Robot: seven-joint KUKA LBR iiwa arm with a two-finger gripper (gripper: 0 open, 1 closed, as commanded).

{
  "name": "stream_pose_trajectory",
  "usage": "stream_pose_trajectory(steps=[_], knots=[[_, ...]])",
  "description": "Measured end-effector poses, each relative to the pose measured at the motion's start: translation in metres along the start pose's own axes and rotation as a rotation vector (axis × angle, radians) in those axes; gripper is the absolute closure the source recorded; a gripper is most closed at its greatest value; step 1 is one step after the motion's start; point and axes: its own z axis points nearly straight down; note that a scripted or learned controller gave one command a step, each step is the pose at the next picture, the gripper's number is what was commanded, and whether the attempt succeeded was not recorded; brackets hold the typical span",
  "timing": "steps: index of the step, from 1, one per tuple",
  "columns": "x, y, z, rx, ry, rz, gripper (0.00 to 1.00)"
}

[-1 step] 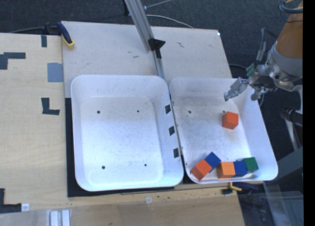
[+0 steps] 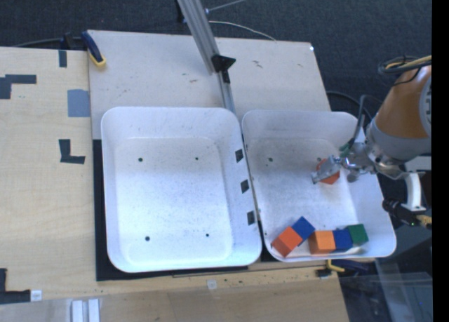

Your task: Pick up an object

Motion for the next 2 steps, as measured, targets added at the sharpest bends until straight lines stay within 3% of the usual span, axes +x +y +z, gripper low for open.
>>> stream_pose_trajectory(steps=[1,2], knots=[[-0.003,0.050,0.045,-0.007,0.000,-0.005,0.00],[-0.003,0.049,0.033,-0.008,0.000,-0.005,1.00]])
